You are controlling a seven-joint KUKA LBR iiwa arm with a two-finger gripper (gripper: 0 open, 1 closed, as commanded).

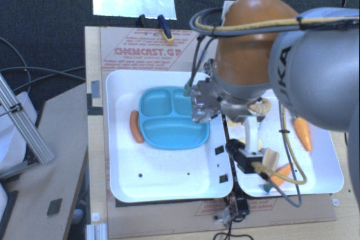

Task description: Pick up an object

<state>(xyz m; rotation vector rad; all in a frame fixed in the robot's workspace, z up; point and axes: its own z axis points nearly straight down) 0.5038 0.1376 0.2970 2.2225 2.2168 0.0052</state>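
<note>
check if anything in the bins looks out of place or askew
Nothing looks spilled or broken. The blue divided plate sits slightly skewed in the left bin, with a hot dog lying on the bin floor against its left edge rather than on it. A carrot lies loose in the right bin.

I see the divided tray (169,123) in the left bin (163,185), a sausage (135,126) just left of it.

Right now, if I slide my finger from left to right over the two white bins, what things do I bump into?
Hot dog → blue divided plate → robot arm hanging over the middle → orange carrot.
</note>
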